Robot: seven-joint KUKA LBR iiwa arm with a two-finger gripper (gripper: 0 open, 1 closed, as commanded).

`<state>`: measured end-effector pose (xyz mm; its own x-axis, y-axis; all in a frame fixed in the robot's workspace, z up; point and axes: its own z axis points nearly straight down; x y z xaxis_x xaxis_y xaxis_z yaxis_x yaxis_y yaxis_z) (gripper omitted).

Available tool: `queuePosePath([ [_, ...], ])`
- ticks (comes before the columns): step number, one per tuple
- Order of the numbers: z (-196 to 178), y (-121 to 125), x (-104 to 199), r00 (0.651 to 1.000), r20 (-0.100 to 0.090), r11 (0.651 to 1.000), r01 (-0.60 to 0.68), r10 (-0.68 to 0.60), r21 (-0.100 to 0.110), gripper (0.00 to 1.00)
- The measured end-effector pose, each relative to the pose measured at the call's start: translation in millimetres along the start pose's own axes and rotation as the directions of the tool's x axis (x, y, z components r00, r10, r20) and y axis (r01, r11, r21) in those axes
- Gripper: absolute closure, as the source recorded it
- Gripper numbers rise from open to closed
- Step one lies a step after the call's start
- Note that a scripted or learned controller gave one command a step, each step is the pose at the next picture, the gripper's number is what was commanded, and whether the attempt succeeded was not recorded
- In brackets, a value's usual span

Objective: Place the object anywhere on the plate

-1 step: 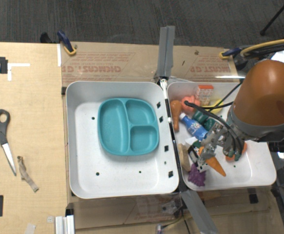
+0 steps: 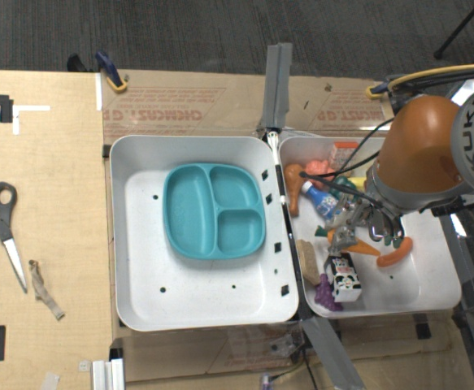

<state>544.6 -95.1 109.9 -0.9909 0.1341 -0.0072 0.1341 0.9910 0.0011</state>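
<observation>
A teal plate (image 2: 215,210) with three compartments lies in the left bin (image 2: 139,242), and nothing lies on it. My gripper (image 2: 352,232) hangs low over the right bin (image 2: 419,287), among the pile of small toys. Right under and around it lie an orange carrot-like piece (image 2: 365,249), an orange-red sausage shape (image 2: 395,253) and a small black-and-white carton (image 2: 345,278). The arm's orange band (image 2: 419,140) covers the bin's back right part.
Other toys crowd the right bin: a blue bottle (image 2: 321,201), a pink piece (image 2: 316,167), a tan bar (image 2: 308,262), a purple item (image 2: 326,292). A grey divider bar (image 2: 276,96) stands between the bins. Scissors (image 2: 2,222) lie on the bench at the far left.
</observation>
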Motion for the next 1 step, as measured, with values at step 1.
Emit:
queuePosePath([
  [1,-105.5,-56.1,-7.6,0.993,-0.004,0.994,0.114,-0.114,0.000,1.00],
])
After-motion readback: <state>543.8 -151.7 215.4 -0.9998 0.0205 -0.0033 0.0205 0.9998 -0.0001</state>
